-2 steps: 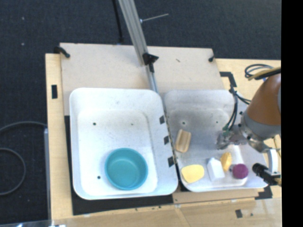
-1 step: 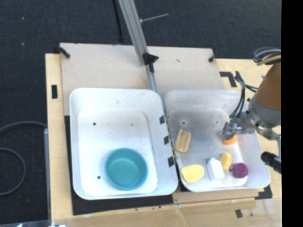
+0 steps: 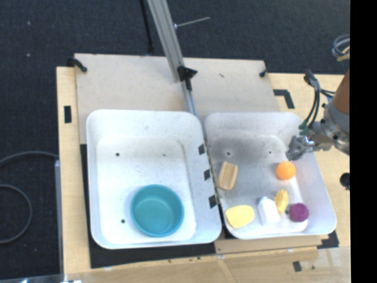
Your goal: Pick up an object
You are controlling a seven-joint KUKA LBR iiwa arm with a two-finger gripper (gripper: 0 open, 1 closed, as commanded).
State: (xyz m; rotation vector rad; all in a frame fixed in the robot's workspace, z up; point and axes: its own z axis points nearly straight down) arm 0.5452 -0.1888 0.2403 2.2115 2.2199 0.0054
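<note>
Nearest the camera, in the right bin [image 3: 325, 217], sit small items; a round orange ball [image 3: 285, 170] lies just below-left of the two-finger gripper [image 3: 296, 148] — finger spacing cannot be told.

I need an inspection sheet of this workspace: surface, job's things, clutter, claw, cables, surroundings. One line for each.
Surface: tan bench bearing a left white bin and a right white bin, side by side.
Job's things: in the right bin, orange ball, purple ball, yellow block, tan piece, white piece, small yellow piece.
Clutter: teal bowl in the left bin.
Claw: claw over the right bin's right rim, above the orange ball; holds nothing visible.
Cables: dark cables by the arm; black loop on the floor, left.
Surroundings: dark floor; slanted metal rail.
</note>
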